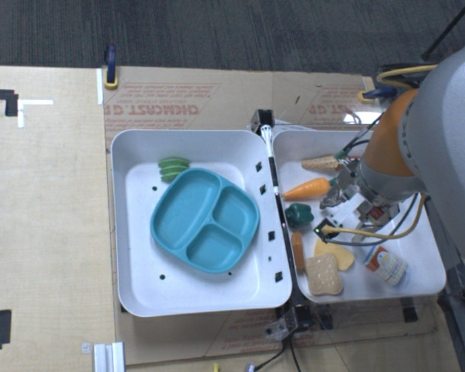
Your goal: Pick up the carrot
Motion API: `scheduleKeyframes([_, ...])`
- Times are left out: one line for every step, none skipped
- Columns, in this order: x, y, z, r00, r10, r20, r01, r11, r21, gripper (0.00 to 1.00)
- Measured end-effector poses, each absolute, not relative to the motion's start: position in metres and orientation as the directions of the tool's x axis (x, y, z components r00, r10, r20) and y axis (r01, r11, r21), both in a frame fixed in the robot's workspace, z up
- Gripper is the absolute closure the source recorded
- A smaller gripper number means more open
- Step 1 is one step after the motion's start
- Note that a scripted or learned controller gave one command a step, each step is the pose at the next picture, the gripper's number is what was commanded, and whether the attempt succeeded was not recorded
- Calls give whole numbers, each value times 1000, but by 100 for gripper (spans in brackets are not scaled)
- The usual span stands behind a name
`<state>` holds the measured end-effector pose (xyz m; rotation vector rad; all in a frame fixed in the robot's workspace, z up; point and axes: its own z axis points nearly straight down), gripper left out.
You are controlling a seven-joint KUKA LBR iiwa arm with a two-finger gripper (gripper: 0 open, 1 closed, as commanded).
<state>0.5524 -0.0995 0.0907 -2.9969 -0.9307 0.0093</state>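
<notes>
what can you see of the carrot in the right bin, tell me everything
The carrot is a smooth orange toy-like piece, plastic by its look, tapering to a point at its left end. It lies flat on the floor of the right bin, in the upper left part, tilted slightly so the thick end sits higher in the view. That thick end reaches the gripper; a grasp cannot be confirmed. A beige piece lies just above it, a dark green item just below.
</notes>
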Motion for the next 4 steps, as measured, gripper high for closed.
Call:
scheduleKeyframes([638, -98, 91, 914, 405, -6, 405, -914, -3, 0])
scheduleKeyframes([574, -94, 91, 959, 284, -7, 284, -959, -4, 0])
scheduleKeyframes([541, -99, 91, 979, 204, -6, 204, -979, -5, 0])
scheduleKeyframes([623, -105, 91, 947, 320, -5, 320, -947, -4, 0])
